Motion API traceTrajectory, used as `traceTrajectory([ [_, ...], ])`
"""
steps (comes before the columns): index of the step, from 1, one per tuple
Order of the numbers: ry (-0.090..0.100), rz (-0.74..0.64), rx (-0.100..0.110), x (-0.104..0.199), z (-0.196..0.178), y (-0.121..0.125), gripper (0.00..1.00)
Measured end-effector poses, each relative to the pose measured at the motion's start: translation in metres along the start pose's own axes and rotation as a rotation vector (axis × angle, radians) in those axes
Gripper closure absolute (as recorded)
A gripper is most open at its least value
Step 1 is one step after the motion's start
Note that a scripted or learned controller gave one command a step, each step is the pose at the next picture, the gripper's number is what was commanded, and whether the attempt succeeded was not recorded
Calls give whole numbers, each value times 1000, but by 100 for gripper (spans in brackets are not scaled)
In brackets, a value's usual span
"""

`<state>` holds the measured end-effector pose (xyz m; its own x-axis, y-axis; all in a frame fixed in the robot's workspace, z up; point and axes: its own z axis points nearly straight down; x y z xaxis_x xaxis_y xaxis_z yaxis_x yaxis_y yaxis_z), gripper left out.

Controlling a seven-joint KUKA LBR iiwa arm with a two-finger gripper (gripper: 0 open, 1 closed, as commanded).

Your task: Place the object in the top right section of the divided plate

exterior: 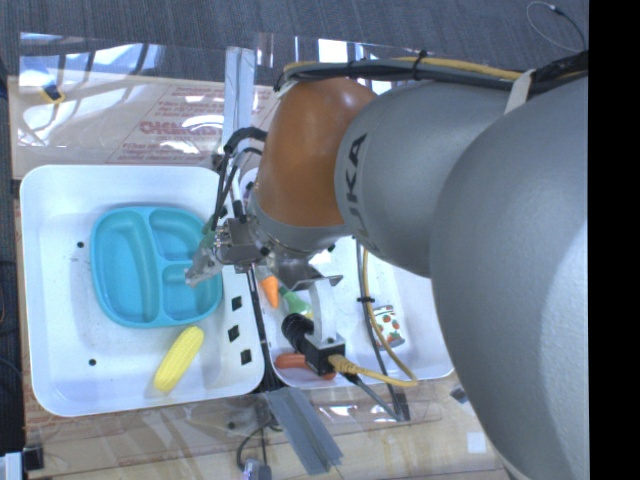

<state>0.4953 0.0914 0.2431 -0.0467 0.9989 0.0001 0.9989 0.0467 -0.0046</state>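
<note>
A light blue divided plate (140,263) lies in the left white bin (50,268), and nothing shows in its sections. My gripper (205,265) hangs over the plate's right edge, by the two right sections. I see no object in it. A yellow corn cob (178,358) lies in the left bin just below the plate, apart from the gripper.
The arm covers most of the right bin (430,363). Under it show a small orange piece (268,290), a green piece (293,299), an orange thing (284,361) at the bin's front edge and a pale spotted item (388,328). A clear panel (130,118) stands behind the bins.
</note>
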Motion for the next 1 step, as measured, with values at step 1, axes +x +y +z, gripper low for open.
traceTrajectory([
  [1, 0, -7, 3, 1, -9, 0, 100],
])
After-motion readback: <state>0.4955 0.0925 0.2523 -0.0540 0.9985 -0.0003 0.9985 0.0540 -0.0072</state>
